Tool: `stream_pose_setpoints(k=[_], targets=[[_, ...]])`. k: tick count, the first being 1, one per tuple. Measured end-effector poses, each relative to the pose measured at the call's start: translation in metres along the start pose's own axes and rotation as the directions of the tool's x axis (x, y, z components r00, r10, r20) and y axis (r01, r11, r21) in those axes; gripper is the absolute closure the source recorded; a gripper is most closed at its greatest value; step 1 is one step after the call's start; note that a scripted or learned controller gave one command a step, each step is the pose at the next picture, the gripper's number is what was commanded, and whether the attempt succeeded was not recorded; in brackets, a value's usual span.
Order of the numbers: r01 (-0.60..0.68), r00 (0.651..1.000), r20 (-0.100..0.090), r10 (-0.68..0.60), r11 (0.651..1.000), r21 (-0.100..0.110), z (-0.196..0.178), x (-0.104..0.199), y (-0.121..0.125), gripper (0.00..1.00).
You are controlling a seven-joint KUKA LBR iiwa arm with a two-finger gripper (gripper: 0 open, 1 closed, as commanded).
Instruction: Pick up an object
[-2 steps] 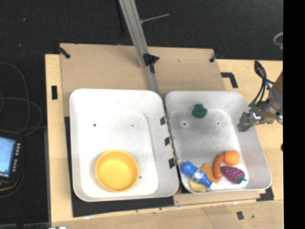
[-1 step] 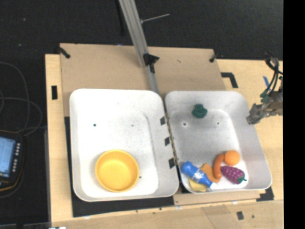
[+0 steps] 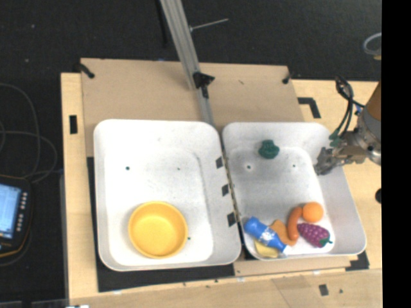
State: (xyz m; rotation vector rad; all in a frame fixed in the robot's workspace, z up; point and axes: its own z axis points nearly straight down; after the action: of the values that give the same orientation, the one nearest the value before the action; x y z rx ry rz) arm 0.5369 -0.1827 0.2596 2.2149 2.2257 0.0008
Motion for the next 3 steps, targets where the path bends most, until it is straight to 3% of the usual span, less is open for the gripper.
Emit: stream_pose_setpoints(k=[3], targets=[[0.001,1.0,-0.002,-0.001,1.0,0.001,0.027,0.139,-0.021,1.0]])
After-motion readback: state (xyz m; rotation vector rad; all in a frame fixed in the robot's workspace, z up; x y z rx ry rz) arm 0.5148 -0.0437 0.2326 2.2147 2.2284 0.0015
